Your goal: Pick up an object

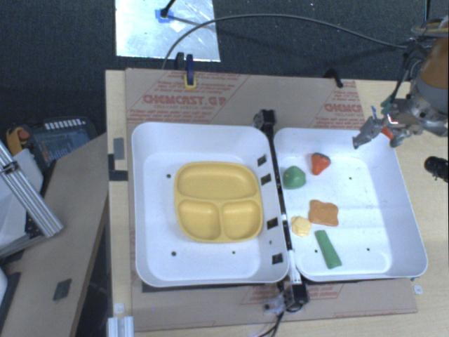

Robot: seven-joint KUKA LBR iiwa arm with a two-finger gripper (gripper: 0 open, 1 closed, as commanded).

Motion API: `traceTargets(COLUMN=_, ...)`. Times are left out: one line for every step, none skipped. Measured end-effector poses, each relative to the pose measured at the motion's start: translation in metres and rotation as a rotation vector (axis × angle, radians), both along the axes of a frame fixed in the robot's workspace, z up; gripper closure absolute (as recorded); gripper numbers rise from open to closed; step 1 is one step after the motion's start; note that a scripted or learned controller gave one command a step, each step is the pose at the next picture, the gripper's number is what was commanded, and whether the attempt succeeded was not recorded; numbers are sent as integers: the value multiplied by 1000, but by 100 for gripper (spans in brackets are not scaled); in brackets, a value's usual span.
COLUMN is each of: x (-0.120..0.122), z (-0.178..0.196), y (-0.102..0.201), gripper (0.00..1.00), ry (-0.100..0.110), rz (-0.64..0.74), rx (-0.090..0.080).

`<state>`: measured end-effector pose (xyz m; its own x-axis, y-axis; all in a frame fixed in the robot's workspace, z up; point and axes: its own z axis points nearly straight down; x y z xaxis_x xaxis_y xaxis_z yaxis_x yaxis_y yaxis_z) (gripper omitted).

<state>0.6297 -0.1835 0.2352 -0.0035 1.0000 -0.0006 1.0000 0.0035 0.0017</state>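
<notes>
The right bin [382, 188] holds a red strawberry-like piece [320, 163], a round green piece [293, 177], an orange flat piece [323, 213], a small pale yellow piece [300, 226] and a green stick [327, 248]. My gripper [377, 138] hovers over the bin's far right corner, above and to the right of the red piece. It is open, its two fingers spread, and nothing is between them. The grey arm with its orange band [429, 69] rises toward the right edge.
A yellow three-compartment tray [217, 201] lies in the left bin [151, 181]. A black divider [275, 188] runs between the bins. A black cable [295, 21] arcs over the back, by a foil sheet [167, 20]. An aluminium rail [28, 195] lies at the left.
</notes>
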Motion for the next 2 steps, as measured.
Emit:
traceTargets(x=-4, z=-42, y=0, gripper=0, ry=2, rz=-2, rx=0)
traceTargets(x=-1, z=-84, y=-2, gripper=0, ry=2, rz=-2, rx=0)
